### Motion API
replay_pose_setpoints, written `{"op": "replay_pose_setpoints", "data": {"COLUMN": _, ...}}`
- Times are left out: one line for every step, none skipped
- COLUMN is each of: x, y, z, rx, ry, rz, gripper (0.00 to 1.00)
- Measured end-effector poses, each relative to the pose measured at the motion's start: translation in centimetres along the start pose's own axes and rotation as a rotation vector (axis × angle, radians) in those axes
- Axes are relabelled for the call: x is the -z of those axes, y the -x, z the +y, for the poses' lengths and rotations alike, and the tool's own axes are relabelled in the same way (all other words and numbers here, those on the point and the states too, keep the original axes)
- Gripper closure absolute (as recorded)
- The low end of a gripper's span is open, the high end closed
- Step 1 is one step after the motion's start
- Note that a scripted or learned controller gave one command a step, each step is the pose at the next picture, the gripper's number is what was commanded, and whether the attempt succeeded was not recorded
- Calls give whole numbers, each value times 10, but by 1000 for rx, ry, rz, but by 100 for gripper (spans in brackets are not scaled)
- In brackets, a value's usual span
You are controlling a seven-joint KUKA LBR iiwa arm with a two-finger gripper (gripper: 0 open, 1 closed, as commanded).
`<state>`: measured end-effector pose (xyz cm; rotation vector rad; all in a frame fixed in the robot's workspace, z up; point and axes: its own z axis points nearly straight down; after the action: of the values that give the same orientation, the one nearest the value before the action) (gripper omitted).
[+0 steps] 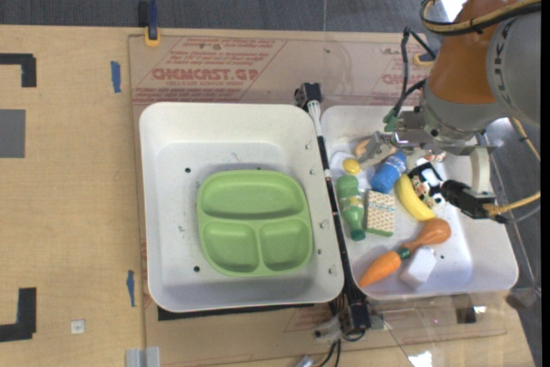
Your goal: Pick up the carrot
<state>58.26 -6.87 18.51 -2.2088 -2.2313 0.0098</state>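
Camera view: carrot (381, 266) lies below the hand (388, 139), grip state unclear; descend centred, fingers across its width

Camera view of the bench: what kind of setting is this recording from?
Most likely a robotics lab test bench, not a kitchen. Two shallow white plastic bins sit side by side on a wooden board; the right one holds plastic toy food, such as an orange carrot and a yellow banana. A grey robot arm hangs above.
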Motion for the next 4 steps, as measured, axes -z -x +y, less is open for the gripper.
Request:
{"op": "replay_pose_setpoints", "data": {"x": -1, "y": -61, "z": 18, "rx": -358, "ry": 7, "rz": 4, "gripper": 0}}
{"op": "replay_pose_setpoints", "data": {"x": -1, "y": -6, "z": -22, "rx": -211, "ry": -2, "rz": 2, "gripper": 0}}
{"op": "replay_pose_setpoints", "data": {"x": 0, "y": -67, "z": 50, "rx": -392, "ry": 6, "rz": 6, "gripper": 0}}
{"op": "replay_pose_setpoints", "data": {"x": 0, "y": 23, "z": -10, "rx": -272, "ry": -1, "rz": -1, "gripper": 0}}
